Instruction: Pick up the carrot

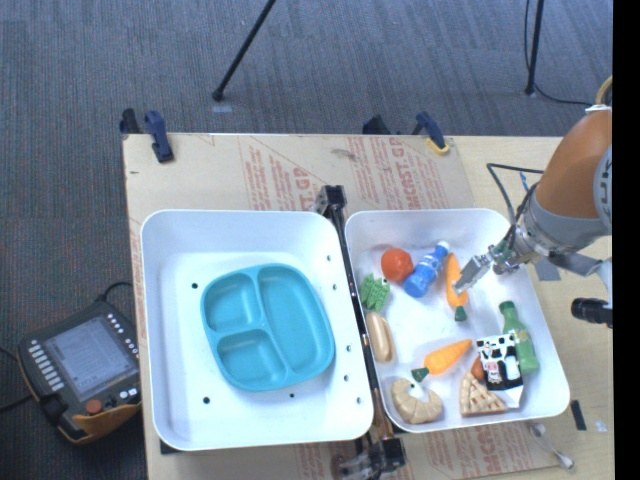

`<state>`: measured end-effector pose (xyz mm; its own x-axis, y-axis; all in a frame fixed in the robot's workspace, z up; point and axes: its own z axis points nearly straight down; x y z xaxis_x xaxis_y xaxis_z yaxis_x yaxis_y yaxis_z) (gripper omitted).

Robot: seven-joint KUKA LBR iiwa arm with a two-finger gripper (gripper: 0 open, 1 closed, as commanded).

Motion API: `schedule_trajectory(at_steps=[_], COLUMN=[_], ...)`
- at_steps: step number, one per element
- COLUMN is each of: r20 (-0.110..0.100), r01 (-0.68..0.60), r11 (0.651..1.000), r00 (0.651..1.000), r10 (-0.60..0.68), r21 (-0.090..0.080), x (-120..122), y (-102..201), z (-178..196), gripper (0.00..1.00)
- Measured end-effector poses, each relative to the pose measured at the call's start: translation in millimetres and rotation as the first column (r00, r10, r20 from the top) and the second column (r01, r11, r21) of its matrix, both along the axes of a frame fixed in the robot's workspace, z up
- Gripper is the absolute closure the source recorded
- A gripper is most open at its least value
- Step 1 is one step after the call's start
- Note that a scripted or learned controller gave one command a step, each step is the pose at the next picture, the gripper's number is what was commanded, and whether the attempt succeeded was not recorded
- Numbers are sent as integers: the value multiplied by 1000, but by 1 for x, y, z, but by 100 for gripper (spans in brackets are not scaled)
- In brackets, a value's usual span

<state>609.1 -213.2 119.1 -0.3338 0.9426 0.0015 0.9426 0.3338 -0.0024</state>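
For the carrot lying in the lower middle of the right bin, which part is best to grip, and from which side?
Grip the carrot from above at its thick orange middle, fingers closing across its width. It lies flat and slanted, green top lower left, with bare bin floor on both long sides.

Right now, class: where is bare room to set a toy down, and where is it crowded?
Free: the left bin's floor around the blue plate, and the plate's compartments. Crowded: the right bin, where two carrots, bottles and other toys sit close under the gripper.
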Motion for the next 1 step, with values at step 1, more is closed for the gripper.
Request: schedule_trajectory(at_steps=[1], r20=[-4], r01=[155], r11=[988], r00=[988], r10=[-155], r21=[0], x=[33], y=[49], z=[-35], gripper=[0])
